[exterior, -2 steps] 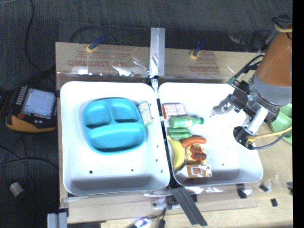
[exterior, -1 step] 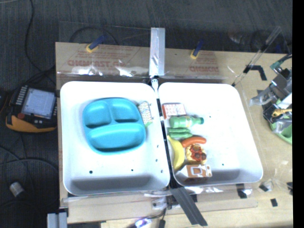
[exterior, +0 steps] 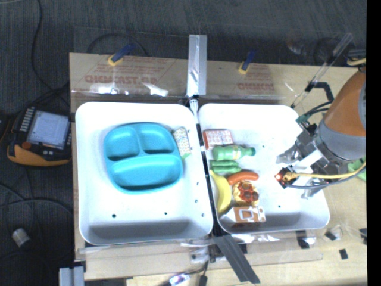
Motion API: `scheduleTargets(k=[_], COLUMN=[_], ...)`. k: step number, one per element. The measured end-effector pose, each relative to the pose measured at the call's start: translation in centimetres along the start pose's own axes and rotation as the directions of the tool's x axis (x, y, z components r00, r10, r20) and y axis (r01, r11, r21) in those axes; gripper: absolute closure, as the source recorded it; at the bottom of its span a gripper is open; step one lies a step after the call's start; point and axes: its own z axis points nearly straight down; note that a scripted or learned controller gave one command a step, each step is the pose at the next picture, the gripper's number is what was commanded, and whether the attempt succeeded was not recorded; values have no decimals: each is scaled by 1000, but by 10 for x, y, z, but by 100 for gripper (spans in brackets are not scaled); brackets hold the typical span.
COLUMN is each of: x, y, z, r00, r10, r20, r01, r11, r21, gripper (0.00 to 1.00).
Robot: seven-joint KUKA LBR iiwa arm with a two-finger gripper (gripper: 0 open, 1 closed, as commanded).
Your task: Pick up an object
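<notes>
Hovering over the right shallow white bin (exterior: 309, 216), the end effector (exterior: 293, 173) carries nothing visible (its opening I cannot tell). The green plastic bottle (exterior: 231, 153) lies leftward, well apart, long axis pointing across toward it.

Single fixed overhead camera, slightly slanted, at moderate height; two shallow white plastic bins (exterior: 89, 219) centred in frame, dark carpet along the top

Blue tray (exterior: 143, 155) in white bin (exterior: 95, 219) — green bottle (exterior: 231, 153), yellow banana (exterior: 222, 196), orange-red carrot (exterior: 243, 176).
</notes>
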Motion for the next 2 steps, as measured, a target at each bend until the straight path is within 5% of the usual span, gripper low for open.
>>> scheduleTargets(k=[1, 2], x=[-16, -39], y=[42, 75], z=[-112, -85], r00=[983, 964], r10=[186, 264], r20=[-1, 1], r01=[-186, -264], r11=[983, 964], r21=[-5, -3], gripper=[0, 0])
